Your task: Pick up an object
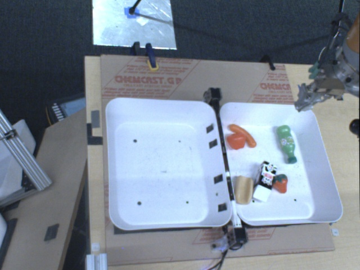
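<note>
Both bins point(160, 108) white. Right bin: orange carrot point(241, 136), green bottle point(286, 143) w/ pale label, tan cup point(243, 189), black-and-white cow toy point(268, 173), red strawberry point(280, 183) w/ green top. Bench point(191, 75) tan cardboard, red lettering.

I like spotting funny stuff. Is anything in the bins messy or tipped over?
A little. The green bottle lies on its side in the right bin instead of standing. Near the divider, a tan cup also lies tipped, beside a small cow-patterned carton and a red toy bunched together. Nothing looks spilled or broken.
</note>
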Action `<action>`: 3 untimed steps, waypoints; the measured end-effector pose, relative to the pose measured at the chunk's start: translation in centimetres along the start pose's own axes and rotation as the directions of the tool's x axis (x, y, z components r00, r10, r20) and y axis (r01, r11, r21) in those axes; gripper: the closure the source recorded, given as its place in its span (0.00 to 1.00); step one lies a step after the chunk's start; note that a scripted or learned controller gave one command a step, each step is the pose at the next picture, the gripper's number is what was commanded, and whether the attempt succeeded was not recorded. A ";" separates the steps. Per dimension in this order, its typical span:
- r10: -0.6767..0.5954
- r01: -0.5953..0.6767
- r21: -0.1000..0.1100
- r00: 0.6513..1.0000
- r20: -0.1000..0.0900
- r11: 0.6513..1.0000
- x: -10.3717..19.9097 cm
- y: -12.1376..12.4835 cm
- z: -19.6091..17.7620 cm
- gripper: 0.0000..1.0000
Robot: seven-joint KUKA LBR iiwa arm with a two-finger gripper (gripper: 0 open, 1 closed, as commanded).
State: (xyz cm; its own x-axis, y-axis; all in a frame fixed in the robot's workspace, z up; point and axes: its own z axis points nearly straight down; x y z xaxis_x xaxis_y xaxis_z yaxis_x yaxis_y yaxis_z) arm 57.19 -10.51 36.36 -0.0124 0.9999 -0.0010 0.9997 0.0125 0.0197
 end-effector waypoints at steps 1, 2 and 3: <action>-0.002 0.002 0.004 1.000 -0.002 1.000 8.4 7.1 -6.6 1.00; 0.001 -0.001 0.017 1.000 -0.003 1.000 15.3 10.0 -3.3 1.00; 0.001 -0.001 0.008 1.000 -0.005 1.000 22.2 9.3 -12.3 1.00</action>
State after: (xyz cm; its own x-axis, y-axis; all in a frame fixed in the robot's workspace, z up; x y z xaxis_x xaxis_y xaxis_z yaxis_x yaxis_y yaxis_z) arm 65.96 11.85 48.86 -0.0110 0.9999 0.0036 0.9999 0.0110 0.0113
